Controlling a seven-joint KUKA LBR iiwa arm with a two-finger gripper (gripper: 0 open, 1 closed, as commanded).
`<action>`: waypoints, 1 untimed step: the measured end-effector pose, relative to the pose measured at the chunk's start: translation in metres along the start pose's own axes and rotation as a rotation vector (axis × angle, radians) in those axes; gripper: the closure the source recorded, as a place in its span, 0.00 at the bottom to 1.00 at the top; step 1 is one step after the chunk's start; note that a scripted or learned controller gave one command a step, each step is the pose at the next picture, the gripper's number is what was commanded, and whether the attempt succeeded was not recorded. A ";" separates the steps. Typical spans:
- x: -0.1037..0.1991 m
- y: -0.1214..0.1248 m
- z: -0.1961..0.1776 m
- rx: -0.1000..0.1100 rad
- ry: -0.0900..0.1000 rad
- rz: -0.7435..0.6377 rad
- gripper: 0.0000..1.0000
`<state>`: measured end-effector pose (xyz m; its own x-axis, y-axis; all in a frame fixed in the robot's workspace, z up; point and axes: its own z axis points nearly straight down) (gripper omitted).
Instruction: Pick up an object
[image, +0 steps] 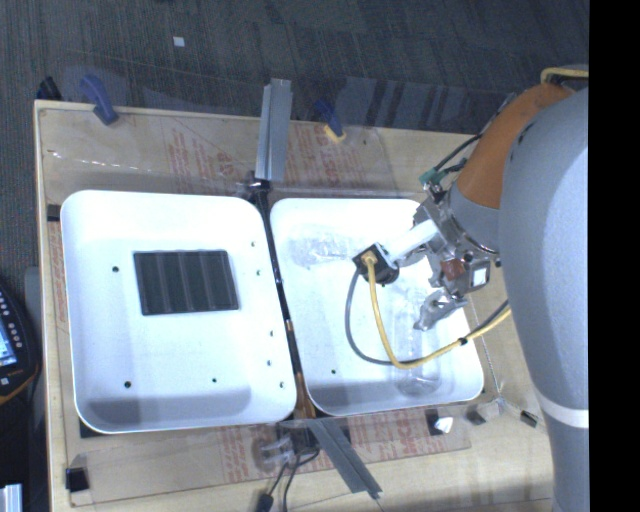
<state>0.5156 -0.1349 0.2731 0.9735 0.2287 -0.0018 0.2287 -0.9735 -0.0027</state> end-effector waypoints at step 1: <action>0.021 -0.014 0.032 0.003 -0.004 0.001 0.00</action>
<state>0.5322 -0.1163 0.2412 0.9736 0.2282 -0.0058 0.2282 -0.9736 -0.0056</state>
